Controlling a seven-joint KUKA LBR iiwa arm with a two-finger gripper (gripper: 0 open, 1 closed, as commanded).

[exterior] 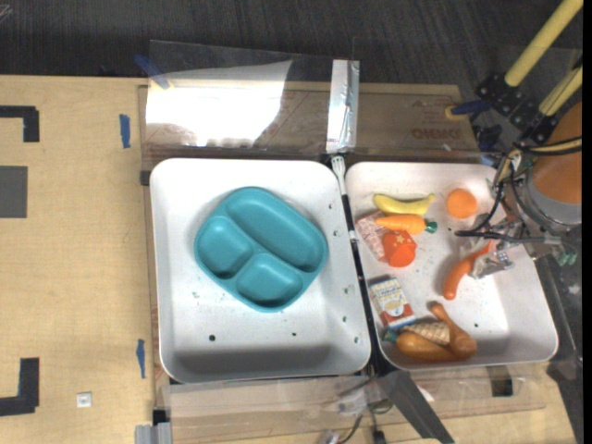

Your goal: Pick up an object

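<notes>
Positioned at the three o'clock edge of the right bin (541, 336), the gripper (488, 255) is seen just above an orange sausage-shaped piece (455, 278); whether that piece is pinched cannot be told. At twelve o'clock of the same bin a banana (403, 203) and an orange ball (462, 203) are found, with a carrot (401, 223) and a red tomato (400, 248) just below. A small carton (389, 301) and bread rolls (435, 339) are set toward six o'clock. A teal divided plate (261, 247) is held centrally by the left bin (176, 340).
</notes>
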